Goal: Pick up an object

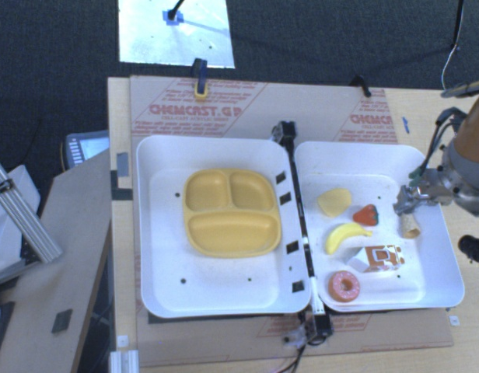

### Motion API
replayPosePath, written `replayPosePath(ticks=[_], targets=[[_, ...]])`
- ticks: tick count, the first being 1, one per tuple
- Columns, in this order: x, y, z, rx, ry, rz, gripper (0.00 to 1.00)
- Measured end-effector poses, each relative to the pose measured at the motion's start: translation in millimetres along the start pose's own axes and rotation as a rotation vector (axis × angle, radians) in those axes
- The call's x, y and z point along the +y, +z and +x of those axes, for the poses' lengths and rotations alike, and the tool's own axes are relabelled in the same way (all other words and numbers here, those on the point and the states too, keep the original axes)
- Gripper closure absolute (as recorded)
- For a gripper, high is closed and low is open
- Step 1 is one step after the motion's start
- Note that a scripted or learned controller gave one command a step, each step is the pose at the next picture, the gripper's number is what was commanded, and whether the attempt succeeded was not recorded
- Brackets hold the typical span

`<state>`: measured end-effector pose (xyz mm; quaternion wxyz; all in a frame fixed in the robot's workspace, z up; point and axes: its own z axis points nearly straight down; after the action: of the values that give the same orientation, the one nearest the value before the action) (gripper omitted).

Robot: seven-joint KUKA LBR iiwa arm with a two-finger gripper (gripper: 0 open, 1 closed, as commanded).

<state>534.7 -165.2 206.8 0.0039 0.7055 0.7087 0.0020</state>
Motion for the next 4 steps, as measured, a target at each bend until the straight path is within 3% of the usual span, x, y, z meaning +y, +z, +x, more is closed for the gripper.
replayPosePath(ticks=[1, 4], targets=[[-3.8, -48.4, -7.3, 0.000, 0.001, 0.001, 1.00], [-4.5, -13.5, 148.7, 0.004, -0.005, 0.007, 1.00]])
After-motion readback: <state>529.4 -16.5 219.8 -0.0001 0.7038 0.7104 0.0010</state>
